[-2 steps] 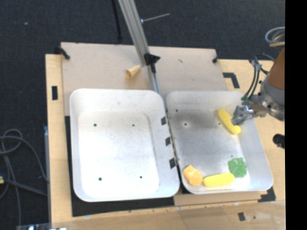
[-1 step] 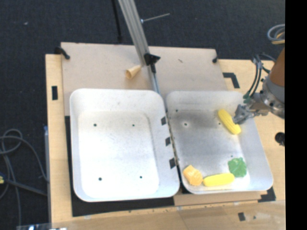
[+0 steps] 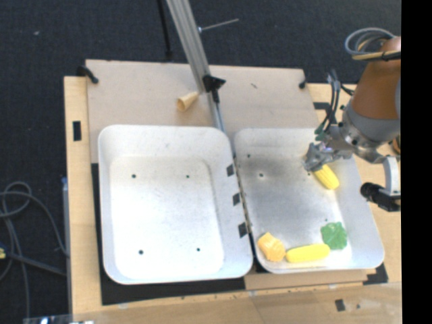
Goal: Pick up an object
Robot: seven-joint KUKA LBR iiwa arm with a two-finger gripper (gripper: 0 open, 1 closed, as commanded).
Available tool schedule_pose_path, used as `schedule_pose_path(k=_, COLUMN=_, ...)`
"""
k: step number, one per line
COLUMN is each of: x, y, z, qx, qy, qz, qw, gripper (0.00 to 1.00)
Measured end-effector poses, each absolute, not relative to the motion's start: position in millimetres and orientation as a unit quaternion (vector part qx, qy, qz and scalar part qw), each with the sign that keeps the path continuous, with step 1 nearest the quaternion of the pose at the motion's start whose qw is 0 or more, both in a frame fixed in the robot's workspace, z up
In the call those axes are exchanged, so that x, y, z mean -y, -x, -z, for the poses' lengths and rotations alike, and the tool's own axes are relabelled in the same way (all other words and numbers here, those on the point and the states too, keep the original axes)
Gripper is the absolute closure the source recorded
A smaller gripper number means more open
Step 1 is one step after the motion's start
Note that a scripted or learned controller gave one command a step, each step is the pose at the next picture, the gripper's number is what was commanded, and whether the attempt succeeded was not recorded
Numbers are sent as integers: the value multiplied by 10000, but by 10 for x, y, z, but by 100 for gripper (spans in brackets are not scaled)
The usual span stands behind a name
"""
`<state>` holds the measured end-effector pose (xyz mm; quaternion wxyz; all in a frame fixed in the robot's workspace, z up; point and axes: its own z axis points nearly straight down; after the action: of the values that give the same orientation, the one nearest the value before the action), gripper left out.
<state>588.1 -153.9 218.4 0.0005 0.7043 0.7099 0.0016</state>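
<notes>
Grey metal at the end of the arm (image 3: pixel 368 113) marks the gripper (image 3: pixel 317 159), which sits low over the upper right part of the right bin (image 3: pixel 270 154). Whether its tips are apart or together cannot be told; they are dark and small against the scuffed bin floor. A small yellow object (image 3: pixel 327 177) lies just beside the gripper, at its lower right, touching or nearly touching it; nothing shows it caught between the tips.

Behind the gripper the arm reaches in from the right, its wrist bent down and to the left, with the orange band (image 3: pixel 376 86) above the grey wrist section and grey cable loops (image 3: pixel 361 40) at the top.

Along the near edge of the same bin lie three more things: an orange-yellow block (image 3: pixel 271 247) in the lower left corner, a long yellow piece (image 3: pixel 308 253) lying flat just to its right, and a green object (image 3: pixel 334 235) above the long piece's right end, close to it.

To the left sits the left bin (image 3: pixel 108 181), its rim against the right bin's rim. Behind both bins, on the bench board (image 3: pixel 270 93), a small tan cone-shaped piece (image 3: pixel 187 101) lies on its side beside a slanted aluminium post (image 3: pixel 192 39).
</notes>
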Motion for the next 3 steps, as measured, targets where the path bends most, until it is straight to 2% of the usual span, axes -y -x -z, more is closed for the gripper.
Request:
schedule_pose_path(k=1, x=1007, y=-5850, z=-2333, qx=-7098, qy=-7044, qz=-16, qw=3, gripper=100)
schedule_pose_path(k=3, x=-40, y=-5786, z=-2277, qx=-7097, qy=-7045, qz=-6, qw=-7, gripper=100)
